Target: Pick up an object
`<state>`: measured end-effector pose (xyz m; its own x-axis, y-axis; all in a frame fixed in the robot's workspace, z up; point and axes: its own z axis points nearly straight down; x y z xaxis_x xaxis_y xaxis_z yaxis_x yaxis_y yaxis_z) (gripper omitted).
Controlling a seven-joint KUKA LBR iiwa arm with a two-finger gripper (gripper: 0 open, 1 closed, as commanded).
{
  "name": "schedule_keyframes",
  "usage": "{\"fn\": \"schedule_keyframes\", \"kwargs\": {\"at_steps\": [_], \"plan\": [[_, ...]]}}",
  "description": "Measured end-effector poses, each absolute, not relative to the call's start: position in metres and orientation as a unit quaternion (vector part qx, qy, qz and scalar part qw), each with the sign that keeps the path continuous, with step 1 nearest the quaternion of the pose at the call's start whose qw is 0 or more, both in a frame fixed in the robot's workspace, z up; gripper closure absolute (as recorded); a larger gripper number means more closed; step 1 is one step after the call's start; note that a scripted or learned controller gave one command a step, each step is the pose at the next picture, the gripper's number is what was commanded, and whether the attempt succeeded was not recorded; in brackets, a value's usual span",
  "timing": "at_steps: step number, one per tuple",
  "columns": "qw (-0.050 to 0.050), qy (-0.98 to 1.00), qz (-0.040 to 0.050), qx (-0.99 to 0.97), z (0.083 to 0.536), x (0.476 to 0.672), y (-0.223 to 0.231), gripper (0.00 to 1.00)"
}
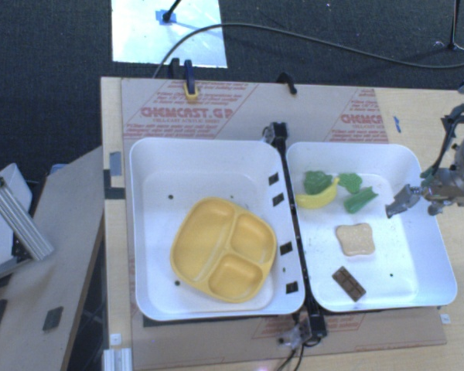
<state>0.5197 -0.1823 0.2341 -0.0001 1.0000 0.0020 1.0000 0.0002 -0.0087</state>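
Approaching: we put the gripper point(402, 201) at the right bin's point(429, 273) three o'clock rim, holding nothing; its spread we cannot tell.
Candidates: banana point(317, 199) and greens point(360, 200) at twelve o'clock, toast point(356, 239) central, chocolate point(348, 283) at six.
Next: we judge it must descend over one item.

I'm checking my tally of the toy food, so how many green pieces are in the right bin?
3, all near the far wall of the right bin: one green piece left of the banana, another at the banana's right tip, a third just beyond it. None looks hidden.
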Motion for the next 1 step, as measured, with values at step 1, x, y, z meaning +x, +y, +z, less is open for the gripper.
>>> {"fn": "schedule_keyframes", "kwargs": {"at_steps": [1], "plan": [[-0.001, -0.708, -0.0004, -0.706, 0.2394, 0.5221, -0.1820, 0.00]]}}
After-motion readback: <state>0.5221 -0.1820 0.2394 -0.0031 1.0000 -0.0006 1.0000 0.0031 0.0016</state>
